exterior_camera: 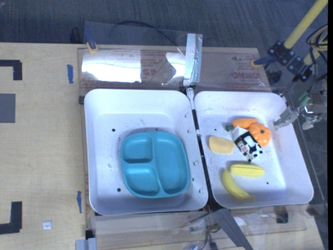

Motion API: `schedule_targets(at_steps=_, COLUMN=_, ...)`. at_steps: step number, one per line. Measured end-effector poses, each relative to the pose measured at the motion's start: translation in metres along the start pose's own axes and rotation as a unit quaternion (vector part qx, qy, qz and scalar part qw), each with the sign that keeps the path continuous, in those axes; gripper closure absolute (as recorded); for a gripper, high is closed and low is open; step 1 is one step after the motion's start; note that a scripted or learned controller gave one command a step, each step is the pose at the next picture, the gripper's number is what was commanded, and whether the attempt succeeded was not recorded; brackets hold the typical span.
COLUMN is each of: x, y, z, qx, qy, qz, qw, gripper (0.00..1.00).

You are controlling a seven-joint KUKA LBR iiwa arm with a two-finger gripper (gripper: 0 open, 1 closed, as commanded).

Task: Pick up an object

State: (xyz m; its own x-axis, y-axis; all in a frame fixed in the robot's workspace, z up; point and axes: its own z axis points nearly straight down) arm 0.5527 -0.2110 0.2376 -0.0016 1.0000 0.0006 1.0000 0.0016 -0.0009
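Bins fill the middle of the bench, two shallow white ones set side by side and seen from above at a slant. The left bin (99, 113) holds a blue divided plate (154, 163) with three compartments. The right bin (291, 186) holds a small cluster of toy foods. A pale yellow wedge (221, 145) lies near the bin's left wall. An orange carrot-like piece (244, 123) and a small orange pumpkin (261, 135) sit toward the far right side, touching a black-and-white patterned toy (247, 145). Below them, a corn cob (246, 171) rests just beside a banana (233, 185), and the two appear to touch.

The gripper (285, 117) is seen at the right bin's far right edge, above the rim, with nothing between its fingers; whether it is open or closed cannot be told, as it is small and partly lost against clutter.

No object has yet been lifted. For a clean pick, a piece that stands apart is best chosen: the pale yellow wedge has bare bin floor on all sides. The orange pieces are closer to the gripper but crowded, so a neighbour could be nudged or caught. The descent is best centred over the chosen piece.
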Motion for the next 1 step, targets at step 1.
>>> schedule_targets(at_steps=1, x=0.0475, y=0.0633, z=0.0733, qx=0.002, qy=0.001, qz=0.012, qw=0.9999, gripper=0.0)
